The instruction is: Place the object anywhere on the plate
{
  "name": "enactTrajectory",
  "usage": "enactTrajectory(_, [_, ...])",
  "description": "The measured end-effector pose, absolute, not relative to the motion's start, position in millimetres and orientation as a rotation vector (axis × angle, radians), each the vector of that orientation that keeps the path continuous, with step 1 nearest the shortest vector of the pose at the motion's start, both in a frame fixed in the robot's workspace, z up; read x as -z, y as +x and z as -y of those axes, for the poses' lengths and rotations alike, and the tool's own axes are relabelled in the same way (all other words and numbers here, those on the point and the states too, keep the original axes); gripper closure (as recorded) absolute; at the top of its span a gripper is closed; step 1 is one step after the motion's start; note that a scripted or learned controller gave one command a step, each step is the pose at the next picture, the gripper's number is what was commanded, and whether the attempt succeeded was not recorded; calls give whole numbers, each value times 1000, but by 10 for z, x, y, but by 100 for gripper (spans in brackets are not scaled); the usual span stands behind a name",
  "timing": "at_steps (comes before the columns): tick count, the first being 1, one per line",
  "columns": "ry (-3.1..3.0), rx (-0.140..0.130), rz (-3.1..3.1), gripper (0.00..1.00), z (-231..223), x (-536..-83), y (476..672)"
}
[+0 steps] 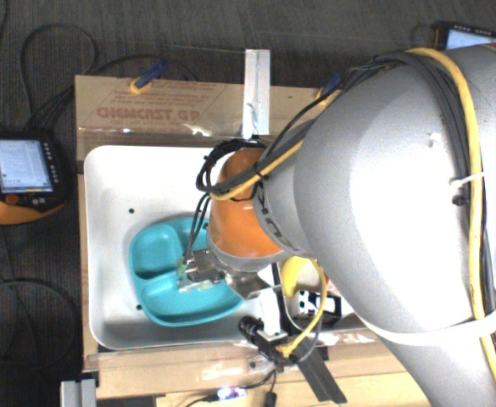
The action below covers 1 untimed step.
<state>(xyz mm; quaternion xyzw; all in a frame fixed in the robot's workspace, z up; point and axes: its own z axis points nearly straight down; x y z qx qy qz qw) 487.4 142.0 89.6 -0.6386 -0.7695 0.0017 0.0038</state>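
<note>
A teal plate (158,270) with two compartments lies in the left white bin (112,193), toward its front. The arm's orange band (239,219) and grey wrist hang over the plate's right side. My gripper (192,276) reaches down onto the plate's right part, near the ridge between the two compartments. The arm's bulk hides the area right of the plate, and no loose object can be made out on the plate's bare teal surface. A yellow object (297,278) shows just right of the wrist, partly covered by the arm.
The large grey arm covers the right bin and most of the right half of the view. A cardboard sheet (163,108) lies behind the left bin. A handheld pendant (19,172) sits on the floor at the left. Cables run along the arm.
</note>
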Motion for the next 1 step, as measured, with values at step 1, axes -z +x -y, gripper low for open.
enactTrajectory(1, [-1719, -6, 2626, 100, -1280, -1767, 4924])
